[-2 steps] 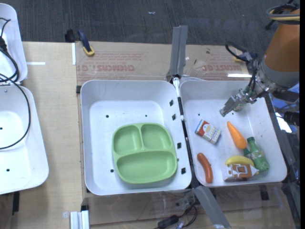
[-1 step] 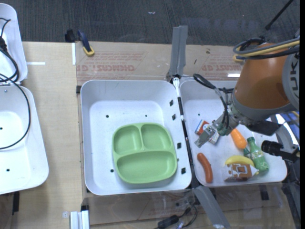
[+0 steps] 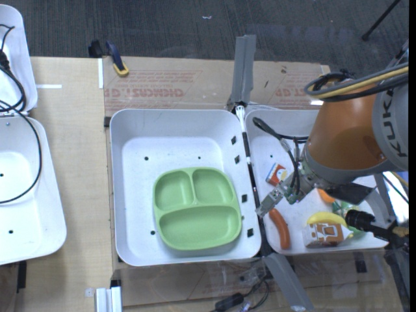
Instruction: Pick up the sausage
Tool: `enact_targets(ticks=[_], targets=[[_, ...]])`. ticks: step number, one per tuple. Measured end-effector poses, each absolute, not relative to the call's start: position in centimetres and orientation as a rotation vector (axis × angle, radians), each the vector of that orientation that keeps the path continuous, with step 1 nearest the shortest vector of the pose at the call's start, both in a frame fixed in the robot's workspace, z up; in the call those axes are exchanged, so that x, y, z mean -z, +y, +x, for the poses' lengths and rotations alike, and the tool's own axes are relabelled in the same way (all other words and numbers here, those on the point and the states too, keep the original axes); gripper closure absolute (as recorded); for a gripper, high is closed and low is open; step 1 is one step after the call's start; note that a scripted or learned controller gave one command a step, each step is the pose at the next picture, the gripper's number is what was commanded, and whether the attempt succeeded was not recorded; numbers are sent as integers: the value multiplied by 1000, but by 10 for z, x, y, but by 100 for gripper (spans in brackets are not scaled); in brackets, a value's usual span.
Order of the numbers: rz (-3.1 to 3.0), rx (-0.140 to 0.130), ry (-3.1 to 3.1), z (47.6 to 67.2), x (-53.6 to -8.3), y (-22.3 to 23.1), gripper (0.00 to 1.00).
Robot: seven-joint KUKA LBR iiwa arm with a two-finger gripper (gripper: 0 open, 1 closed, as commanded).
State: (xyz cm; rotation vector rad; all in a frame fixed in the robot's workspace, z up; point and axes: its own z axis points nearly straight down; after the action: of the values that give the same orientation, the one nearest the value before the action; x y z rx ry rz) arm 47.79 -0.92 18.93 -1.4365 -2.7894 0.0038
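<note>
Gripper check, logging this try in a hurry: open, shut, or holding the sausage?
Gripper: cannot be told; it sits just above the sausage in the right bin, and the sausage lies there ungrasped.

Dark carpet floor [image 3: 195, 12] behind a wooden bench [image 3: 78, 142]

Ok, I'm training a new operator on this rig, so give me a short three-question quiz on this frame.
1. True or false: the sausage lies on the green plate.
2. Which bin holds the banana? A) left bin B) right bin C) neither
3. Fill in: the gripper hangs just above the sausage's ____ end (far or near, from the camera).

Key: 1. False, it lies on the right bin's floor. 2. B, beside a small packet and other items. 3. Far.
</note>
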Motion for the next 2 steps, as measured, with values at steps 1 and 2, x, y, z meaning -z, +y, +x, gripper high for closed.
enact_targets(ticks=[1, 2], targets=[[-1743, -4, -2610, 478, -190, -45, 0], [-1740, -3, -2612, 478, -190, -26, 0]])
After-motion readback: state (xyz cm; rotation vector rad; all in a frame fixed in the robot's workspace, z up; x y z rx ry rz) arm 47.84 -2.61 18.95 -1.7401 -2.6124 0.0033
